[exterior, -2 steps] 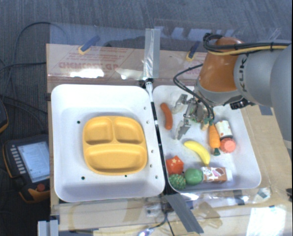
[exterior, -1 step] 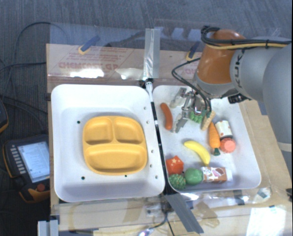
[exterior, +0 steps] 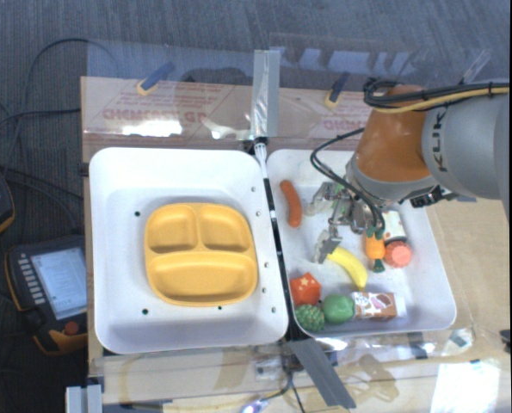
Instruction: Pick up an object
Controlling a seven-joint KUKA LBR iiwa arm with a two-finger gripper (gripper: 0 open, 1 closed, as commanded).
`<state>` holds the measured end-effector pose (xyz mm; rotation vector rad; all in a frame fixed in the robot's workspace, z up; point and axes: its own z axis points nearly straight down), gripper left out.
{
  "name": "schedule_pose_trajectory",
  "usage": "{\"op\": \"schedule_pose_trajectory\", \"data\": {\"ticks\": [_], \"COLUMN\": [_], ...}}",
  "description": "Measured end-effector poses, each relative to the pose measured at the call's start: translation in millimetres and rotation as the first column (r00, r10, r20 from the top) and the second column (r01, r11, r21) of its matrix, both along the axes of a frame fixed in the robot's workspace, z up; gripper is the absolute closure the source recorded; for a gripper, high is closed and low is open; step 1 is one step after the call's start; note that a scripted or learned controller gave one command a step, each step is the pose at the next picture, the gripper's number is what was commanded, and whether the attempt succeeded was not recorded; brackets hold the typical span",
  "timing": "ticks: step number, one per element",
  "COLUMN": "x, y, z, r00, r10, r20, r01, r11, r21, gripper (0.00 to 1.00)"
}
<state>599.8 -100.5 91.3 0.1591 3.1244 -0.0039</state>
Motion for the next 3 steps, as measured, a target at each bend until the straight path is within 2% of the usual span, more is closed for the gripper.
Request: {"op": "schedule_pose_trajectory", "data": {"ticks": [1, 2, 3], "x": [-47.6, -90.0, 15.4], "y": [-15.6, -25.6, 5.6], "z": [0.5, 7.4, 39.8], "r00": [0.999, 0.999, 1.000], "r10": [-0.032, -0.004, 0.012], "r20": [0.004, 0.043, -0.008], "r01": [0.032, 0.004, -0.012], "r11": [0.999, 1.000, 1.000], "r21": [0.000, -0.006, 0.004], "gripper": [0.00, 0.00, 0.00]}}
